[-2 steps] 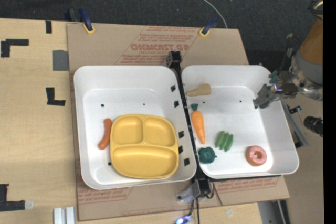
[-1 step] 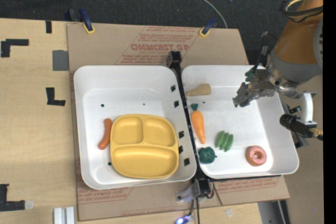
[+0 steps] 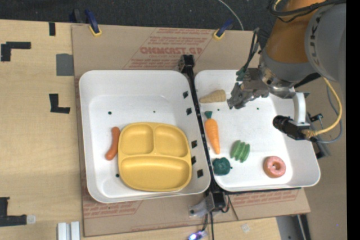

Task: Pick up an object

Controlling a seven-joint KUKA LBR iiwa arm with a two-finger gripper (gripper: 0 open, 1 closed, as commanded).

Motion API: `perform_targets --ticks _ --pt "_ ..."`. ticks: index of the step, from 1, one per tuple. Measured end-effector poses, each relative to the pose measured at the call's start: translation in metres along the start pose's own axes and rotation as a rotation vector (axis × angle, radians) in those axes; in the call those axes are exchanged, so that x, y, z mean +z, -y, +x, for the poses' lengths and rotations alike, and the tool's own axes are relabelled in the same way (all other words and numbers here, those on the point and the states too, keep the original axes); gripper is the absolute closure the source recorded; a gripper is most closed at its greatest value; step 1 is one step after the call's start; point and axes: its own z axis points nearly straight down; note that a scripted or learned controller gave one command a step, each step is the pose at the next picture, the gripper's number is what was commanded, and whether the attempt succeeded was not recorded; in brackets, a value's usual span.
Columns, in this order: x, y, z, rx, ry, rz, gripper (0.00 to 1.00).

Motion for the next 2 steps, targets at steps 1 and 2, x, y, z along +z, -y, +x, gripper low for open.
perform_targets --ticks 1,2 --pt "-0.003 -0.016 0.054 -0.001 0.0 -0.001 1.0" --pt "-0.01 -0.044 0.101 0.0 0.0 -0.003 1.0"
